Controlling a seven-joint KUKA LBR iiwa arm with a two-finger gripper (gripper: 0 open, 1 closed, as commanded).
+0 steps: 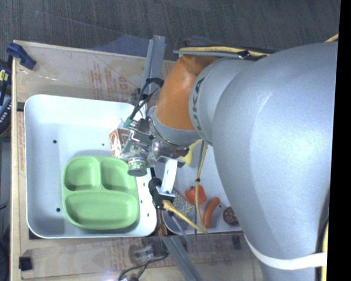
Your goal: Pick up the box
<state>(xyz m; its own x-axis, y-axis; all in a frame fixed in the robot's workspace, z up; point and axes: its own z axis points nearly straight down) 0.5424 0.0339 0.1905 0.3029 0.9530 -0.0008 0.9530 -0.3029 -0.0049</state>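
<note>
The box [115,141] is small, brown-orange and white. It sits in the left white bin [46,136], just above the upper right corner of a green divided tray [99,194]. My gripper [132,151] is down at the box's right side and partly covers it. The grey arm with its orange band [177,102] reaches in from the right and hides the space behind the box.
The right bin [177,228] is mostly under the arm. An orange piece [196,195], a red sausage [210,210] and a brown round item [230,215] lie in it. A blue clamp [20,55] sits at the bench's top left corner.
</note>
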